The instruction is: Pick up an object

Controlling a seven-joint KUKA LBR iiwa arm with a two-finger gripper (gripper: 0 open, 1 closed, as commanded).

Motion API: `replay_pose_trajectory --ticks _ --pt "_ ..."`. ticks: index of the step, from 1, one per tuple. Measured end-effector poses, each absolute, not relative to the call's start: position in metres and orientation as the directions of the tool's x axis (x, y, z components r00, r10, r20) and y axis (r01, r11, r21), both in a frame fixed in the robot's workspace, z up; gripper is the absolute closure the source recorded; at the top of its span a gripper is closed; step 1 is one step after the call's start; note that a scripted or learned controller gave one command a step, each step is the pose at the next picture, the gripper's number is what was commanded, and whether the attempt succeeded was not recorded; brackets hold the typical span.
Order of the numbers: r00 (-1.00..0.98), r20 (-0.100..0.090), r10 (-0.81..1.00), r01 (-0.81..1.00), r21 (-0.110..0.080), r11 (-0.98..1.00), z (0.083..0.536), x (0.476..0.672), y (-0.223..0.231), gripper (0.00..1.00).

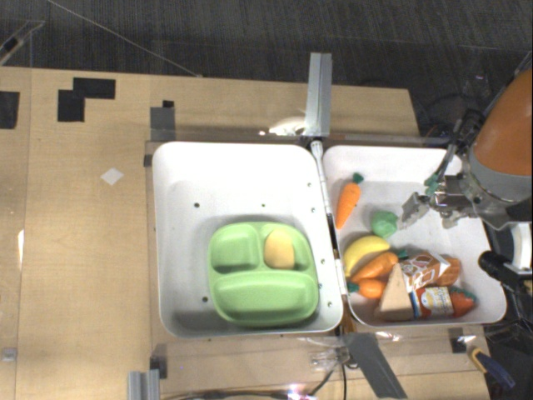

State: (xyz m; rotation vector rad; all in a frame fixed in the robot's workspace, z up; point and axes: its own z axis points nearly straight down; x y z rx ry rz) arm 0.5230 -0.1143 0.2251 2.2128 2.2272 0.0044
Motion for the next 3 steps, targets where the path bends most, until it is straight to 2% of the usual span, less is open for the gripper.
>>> replay_pose_trajectory --ticks 1,2,3 --pt "0.177 0.002 0.984 0.984 0.005 -0.177 0.095 0.579 -0.093 0.00" --pt "0.116 0.002 0.993 0.993 0.013 -0.116 0.091 0.599 -0.099 0.00" --pt "0.019 0.000 1.000 1.000 0.013 -0.019 0.090 0.626 -0.106 0.00"
